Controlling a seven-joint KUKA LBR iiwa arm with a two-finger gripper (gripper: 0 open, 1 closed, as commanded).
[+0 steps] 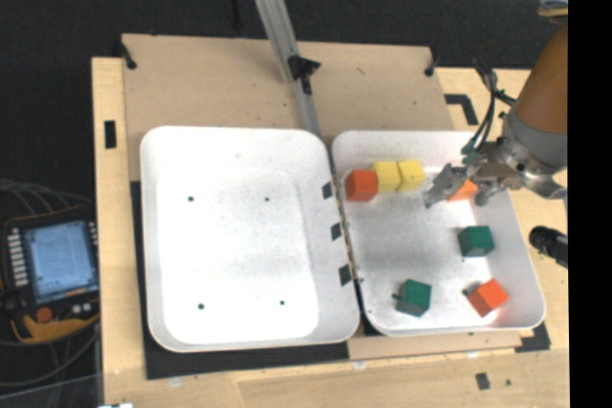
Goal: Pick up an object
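Orange block [465,191] lies in the right bin [378,311], partly hidden.

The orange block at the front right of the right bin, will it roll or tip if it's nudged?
The orange block looks cube-shaped with flat faces, so it would probably slide, not roll. It appears squat, so tipping seems unlikely. It sits near the bin's corner, so a push that way may jam it against the wall.

Arm [545,96] comes in from the right edge, orange band topmost, grey wrist below it. Wrist angled down and left over the right-hand bin's upper right part. Gripper [461,189] at the end, two grey fingers [441,185] pointing down-left and looking spread. Something orange sits between them, but whether it's gripped is hard to tell.
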